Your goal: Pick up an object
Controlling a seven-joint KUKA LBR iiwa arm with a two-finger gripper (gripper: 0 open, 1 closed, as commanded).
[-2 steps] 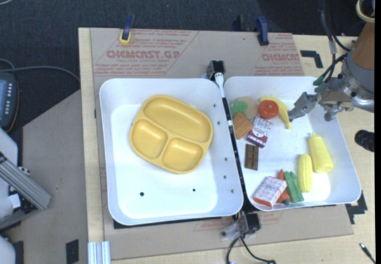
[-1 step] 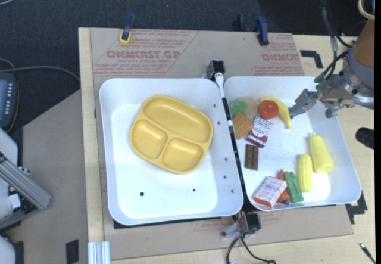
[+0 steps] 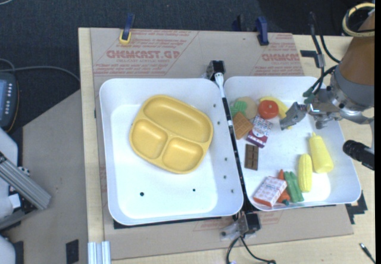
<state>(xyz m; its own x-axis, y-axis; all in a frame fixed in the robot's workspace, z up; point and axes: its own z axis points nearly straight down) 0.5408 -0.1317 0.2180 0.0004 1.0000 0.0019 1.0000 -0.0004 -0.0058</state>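
Counting two white bins side by side on the bench. Holds one yellow divided tray (image 3: pixel 171 133) in the left bin (image 3: pixel 122 194). Holds in the right bin (image 3: pixel 278 158): one corn cob (image 3: pixel 321 153) just beside a second corn cob (image 3: pixel 305 172); one red tomato (image 3: pixel 269 108); one brown bar (image 3: pixel 252 157); one red-and-white carton (image 3: pixel 271 190). Reaches in from the right over the right bin's far side, gripper (image 3: pixel 293 117) just right of the tomato. Claw state: cannot tell. Leaves bare white floor between brown bar and cobs, and around the tray.
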